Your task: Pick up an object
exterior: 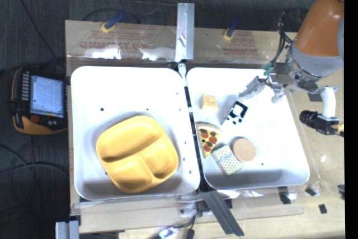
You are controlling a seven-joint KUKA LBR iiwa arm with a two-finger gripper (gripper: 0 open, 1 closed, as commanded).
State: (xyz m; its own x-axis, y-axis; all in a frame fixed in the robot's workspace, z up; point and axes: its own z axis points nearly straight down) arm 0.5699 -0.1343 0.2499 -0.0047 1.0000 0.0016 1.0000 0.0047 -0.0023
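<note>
The arm (321, 36) has a fat, rounded orange band that tapers down into a smooth grey wrist housing. Below that sits a cluster of pale grey metal brackets with a small green spot and dark cables looped alongside. The gripper (239, 110) ends in a slim grey finger and a black-and-white patterned tip.

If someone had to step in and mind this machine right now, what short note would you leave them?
Gripper: low over the right white bin, at a small black-and-white block; grip state unclear.
Right bin also holds a small tan cube, a round brown disc, a toy pizza slice and a patterned green-white packet.
Left white bin: a yellow divided plastic tray.
Done: nothing visibly lifted.
Left: grasp one object and raise it.
</note>
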